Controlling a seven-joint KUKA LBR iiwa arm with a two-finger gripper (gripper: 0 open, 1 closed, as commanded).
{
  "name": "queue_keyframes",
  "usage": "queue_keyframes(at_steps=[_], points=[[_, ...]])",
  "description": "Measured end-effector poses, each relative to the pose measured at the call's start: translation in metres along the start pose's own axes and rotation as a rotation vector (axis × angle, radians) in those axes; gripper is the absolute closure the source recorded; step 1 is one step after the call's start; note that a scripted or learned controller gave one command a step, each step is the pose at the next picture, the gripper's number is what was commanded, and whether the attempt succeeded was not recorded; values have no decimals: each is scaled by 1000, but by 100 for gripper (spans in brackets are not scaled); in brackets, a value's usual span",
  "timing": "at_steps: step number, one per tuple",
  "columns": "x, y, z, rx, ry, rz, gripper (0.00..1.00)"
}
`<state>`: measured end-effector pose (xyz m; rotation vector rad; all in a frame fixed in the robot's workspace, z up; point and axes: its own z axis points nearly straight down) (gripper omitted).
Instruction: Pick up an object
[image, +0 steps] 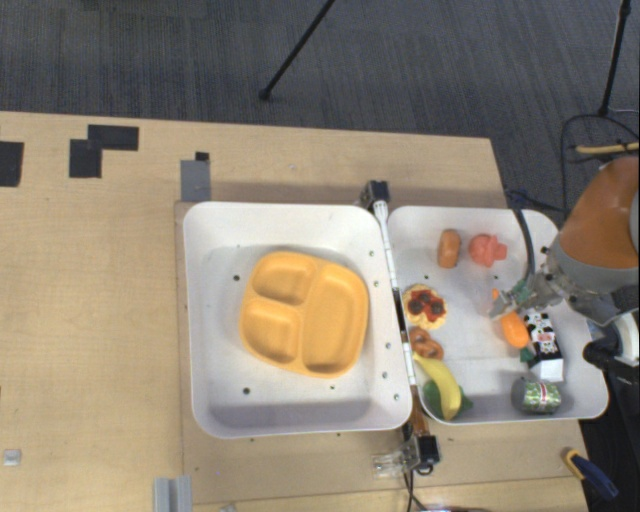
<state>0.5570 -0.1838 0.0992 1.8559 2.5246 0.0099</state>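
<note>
We see 2 white bins — the left bin (200, 300) bearing a yellow divided plate (303, 311), the right bin (470, 395) bearing toy food — with the gripper (518, 297) low over the right bin beside an orange piece (514, 330), its grip state impossible to tell.

— How many bins? 
— Two: left bin (200, 300) and right bin (470, 385).
— Plates?
— One yellow plate (303, 312) (three compartments).
— And the right bin?
— One banana (442, 385), one can (541, 394), one carrot (514, 330).
</note>
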Motion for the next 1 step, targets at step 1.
queue_keyframes(at_steps=[1], points=[[62, 22, -76, 6, 1, 191, 100]])
